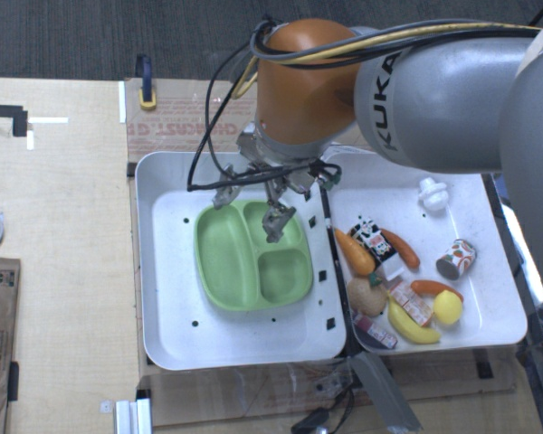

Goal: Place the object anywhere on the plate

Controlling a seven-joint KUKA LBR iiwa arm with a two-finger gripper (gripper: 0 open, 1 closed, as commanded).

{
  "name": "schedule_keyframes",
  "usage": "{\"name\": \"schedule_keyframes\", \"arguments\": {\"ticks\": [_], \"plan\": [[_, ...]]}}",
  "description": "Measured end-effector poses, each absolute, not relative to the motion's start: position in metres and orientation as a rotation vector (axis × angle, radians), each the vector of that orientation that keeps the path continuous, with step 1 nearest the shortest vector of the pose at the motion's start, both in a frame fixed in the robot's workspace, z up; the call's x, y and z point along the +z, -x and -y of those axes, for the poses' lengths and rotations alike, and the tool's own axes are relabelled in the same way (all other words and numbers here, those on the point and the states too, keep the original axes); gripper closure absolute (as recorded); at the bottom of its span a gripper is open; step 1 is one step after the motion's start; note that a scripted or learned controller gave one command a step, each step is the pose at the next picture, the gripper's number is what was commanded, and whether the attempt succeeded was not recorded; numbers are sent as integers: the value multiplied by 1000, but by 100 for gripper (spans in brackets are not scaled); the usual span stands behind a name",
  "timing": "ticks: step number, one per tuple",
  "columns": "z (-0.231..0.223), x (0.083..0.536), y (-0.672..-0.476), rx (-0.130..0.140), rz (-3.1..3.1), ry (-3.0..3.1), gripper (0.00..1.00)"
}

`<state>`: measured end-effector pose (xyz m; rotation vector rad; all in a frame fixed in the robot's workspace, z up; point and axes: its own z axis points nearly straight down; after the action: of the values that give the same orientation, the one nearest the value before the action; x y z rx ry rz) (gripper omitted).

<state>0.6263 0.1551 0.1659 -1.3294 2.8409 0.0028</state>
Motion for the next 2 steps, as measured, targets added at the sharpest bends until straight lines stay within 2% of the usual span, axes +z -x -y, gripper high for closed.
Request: {"name": "schedule_keyframes", "arguments": {"ticks": [1,2], "plan": [[-208,93,-554,2,-2904,1187,0],[-215,97,-504,-2,-2960,997,0]]}}
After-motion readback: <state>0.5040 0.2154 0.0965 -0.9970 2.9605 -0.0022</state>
